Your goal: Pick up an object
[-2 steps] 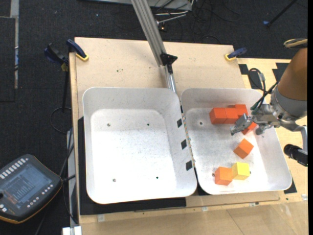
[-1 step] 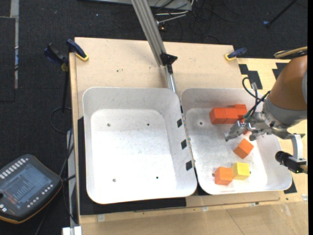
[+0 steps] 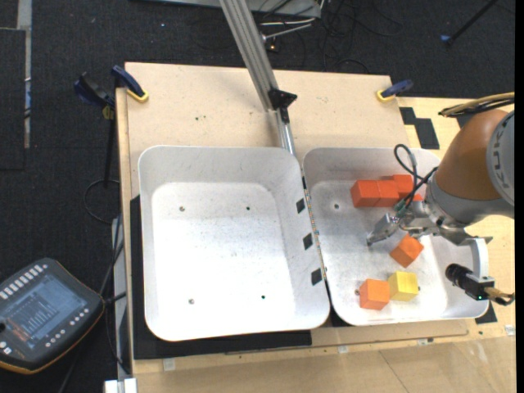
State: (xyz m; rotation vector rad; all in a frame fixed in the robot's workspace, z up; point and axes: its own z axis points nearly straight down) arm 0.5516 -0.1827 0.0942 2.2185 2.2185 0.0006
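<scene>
dark carpet and loose cables lay all around the pale wooden table, which carried two shallow white bins side by side. you had the left bin with nothing but specks on its floor, and the right bin with every block in it. counted, that made two bins and four blocks: one long orange block near the far side, one small orange block in the middle, one orange cube near the front wall, and one yellow cube touching it on its right.

the arm reached in from the right, and the gripper hung low over the right bin, between the long orange block and the small orange block. its fingers looked slightly spread, with no block seen between them, so you should judge the pick as not yet made. the step in hand seemed to be the approach. the small orange block lay just beside the fingers, toward the front and a little right, tilted rather than square to the bin. the next move, in my judgement, called for shifting the fingers over that block, turning to match its sides, going down, then pressing them together on it.
</scene>
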